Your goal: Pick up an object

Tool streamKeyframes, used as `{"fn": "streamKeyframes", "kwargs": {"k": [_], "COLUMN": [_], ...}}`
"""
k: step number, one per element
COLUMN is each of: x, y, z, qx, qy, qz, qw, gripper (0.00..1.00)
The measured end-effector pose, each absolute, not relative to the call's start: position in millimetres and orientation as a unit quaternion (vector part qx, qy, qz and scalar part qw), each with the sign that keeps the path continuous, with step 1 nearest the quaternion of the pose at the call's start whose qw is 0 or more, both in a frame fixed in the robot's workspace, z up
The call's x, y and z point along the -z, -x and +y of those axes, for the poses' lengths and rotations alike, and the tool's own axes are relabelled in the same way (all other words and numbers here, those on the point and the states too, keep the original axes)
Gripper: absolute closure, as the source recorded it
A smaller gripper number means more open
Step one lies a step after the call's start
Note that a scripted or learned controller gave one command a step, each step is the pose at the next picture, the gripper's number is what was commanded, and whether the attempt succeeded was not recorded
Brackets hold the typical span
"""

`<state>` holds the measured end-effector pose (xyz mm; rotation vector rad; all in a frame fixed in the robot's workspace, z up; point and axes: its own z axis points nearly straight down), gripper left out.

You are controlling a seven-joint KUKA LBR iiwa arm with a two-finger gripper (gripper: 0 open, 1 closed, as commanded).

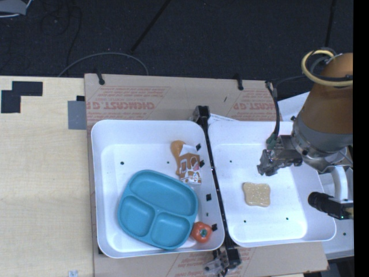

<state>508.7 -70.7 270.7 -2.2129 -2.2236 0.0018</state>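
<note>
A tan slice of toy bread (256, 194) lies flat in the right bin (300, 224). My gripper (267, 164) hangs over that bin, just above and slightly right of the bread, with nothing seen between its dark fingers. In the left bin (106, 154) a blue divided plate (157, 209) lies near the front. A small patterned packet (189, 169) with an orange-brown piece (177, 149) behind it sits by the inner wall. A red tomato-like toy (201, 232) rests at the plate's front right corner.
A black divider strip (210, 172) runs between the two bins. The arm's grey and orange body (328, 114) covers the right bin's far right side. A black handle-like part (328, 205) sticks out at the right edge. Brown cardboard (161, 100) lies behind the bins.
</note>
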Motion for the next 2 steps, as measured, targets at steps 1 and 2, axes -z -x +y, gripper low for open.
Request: {"fn": "streamKeyframes", "kwargs": {"k": [1, 2], "x": [-249, -237], "y": [-509.5, -515.9], "z": [-20, 30], "qx": [-0.0012, -0.0016], "qy": [0.706, 0.706], "qz": [-0.709, -0.709], "qw": [0.003, 0.003], "gripper": [1.00, 1.00]}}
